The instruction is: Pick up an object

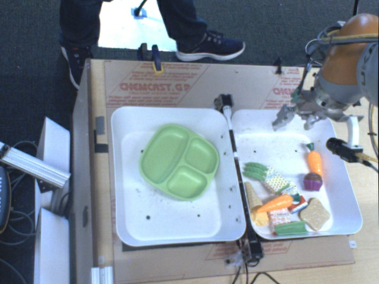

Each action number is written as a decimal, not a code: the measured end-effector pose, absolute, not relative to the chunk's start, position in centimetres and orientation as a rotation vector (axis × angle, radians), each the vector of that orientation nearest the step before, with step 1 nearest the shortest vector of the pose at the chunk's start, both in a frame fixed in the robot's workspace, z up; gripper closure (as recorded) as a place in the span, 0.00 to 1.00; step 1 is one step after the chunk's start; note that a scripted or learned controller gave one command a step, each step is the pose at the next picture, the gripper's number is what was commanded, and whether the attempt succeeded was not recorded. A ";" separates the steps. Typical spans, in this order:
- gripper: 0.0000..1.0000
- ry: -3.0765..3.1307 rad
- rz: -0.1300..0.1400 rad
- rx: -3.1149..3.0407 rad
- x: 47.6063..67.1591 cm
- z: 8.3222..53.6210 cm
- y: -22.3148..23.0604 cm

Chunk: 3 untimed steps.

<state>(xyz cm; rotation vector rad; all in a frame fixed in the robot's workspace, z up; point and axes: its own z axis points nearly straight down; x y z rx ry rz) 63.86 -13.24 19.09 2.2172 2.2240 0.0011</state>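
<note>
The grey two-finger gripper [298, 115] hovered with fingers apart and nothing between them over the right shallow white bin [354, 210] at its twelve o'clock rim, the small orange plastic carrot [314, 160] lying toward four o'clock of it.

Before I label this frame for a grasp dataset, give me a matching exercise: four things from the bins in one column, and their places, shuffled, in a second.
Things:
1. green plate
2. slice of bread
3. upright carrot
4. gripper

Places:
A. front right corner of the right bin
B. above the right bin's far edge
C. middle of the left bin
D. near the right bin's right wall, just above a purple piece

Pairs: 1-C, 2-A, 3-D, 4-B
</note>
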 end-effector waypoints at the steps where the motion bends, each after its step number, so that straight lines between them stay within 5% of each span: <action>1: 0.00 2.222 0.000 2.219 63.9 8.4 -16.5; 2: 0.00 2.222 0.003 2.215 66.9 8.5 -19.3; 3: 0.00 2.225 0.004 2.217 67.0 8.6 -20.5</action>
